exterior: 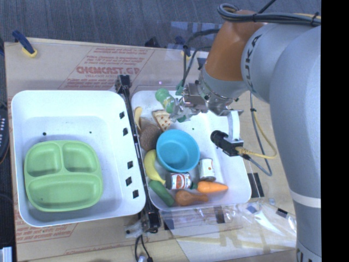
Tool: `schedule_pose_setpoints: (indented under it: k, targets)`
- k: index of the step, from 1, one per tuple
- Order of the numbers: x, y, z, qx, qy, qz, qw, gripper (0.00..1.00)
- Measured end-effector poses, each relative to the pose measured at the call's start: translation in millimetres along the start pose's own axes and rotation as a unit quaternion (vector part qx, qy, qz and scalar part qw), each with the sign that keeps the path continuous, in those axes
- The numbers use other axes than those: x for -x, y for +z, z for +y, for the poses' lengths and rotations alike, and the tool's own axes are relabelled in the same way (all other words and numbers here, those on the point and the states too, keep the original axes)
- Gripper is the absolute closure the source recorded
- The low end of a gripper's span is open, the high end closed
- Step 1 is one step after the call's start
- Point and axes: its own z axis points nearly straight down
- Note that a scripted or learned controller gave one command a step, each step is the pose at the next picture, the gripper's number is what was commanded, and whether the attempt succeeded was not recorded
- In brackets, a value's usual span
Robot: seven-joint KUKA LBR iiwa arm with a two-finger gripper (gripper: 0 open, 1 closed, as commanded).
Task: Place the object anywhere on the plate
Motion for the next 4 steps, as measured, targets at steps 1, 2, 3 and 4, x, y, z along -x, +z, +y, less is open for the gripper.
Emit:
schedule_pose_setpoints:
  k: [1,2,3,4]
  targets:
    - [0,0,0,0.000,0.000,0.000,1.0000,0.00]
    - [-58,35,62,-0.002,0.044,0.001,0.9990,0.00]
    - [-57,34,62,-0.001,0.045,0.001,0.9990,0.00]
    - [-57,34,62,-0.001,0.045,0.001,0.9990,0.00]
